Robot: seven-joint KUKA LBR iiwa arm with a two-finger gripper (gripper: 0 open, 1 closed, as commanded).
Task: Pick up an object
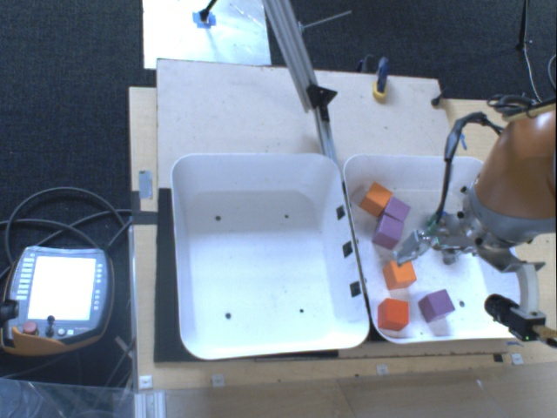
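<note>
The blocks in the right bin [470, 168] look small, rigid and light. The gripper [416, 247] hovers just above an orange block [399, 275]; how it stands, I cannot tell. Squeezing two flat opposite faces seems safest.

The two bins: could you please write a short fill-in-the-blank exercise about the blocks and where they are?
1. All the blocks lie in the ____ bin of the camera view, beside the left bin.
2. Three blocks are orange and ____ are purple.
3. The gripper hangs just above an ____ block.
4. The purple block nearest the front rim lies to the ____ of the orange block beside it.

Missing words: right; three; orange; right
</note>
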